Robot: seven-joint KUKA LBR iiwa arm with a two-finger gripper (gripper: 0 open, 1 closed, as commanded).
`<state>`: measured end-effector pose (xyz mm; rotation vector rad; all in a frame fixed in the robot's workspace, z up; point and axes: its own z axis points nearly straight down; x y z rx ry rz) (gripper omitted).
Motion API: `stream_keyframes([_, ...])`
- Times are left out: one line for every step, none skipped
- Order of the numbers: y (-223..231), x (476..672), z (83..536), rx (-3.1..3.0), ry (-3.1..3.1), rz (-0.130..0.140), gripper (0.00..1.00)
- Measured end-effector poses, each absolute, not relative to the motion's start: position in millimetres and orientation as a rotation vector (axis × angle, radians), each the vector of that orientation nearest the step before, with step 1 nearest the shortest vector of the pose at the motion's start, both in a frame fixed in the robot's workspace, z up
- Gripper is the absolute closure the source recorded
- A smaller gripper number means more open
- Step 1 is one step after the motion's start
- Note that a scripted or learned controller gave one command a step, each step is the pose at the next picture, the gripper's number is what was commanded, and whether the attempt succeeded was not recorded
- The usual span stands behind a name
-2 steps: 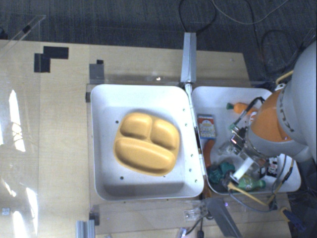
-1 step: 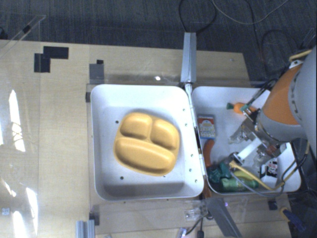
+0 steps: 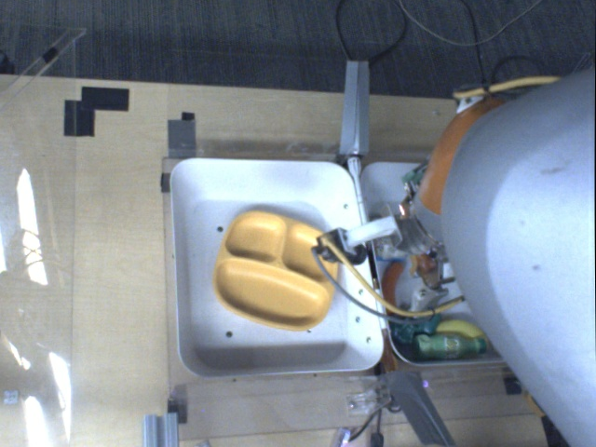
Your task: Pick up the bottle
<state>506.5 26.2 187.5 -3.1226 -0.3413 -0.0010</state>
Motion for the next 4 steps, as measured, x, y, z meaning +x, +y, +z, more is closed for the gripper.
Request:
stream_keyframes([25,519.7,184,-3.11,-0.44,-0.001,0.0])
stream_keyframes([78,514.6,184,-3.124,-0.318,-0.004,0.0])
stream_keyframes([130,492.7,93,-3.127,-0.308,-0.032,0.0])
stream_keyframes([66,487.1,184,-3.123,-0.324,-0.002,0.0])
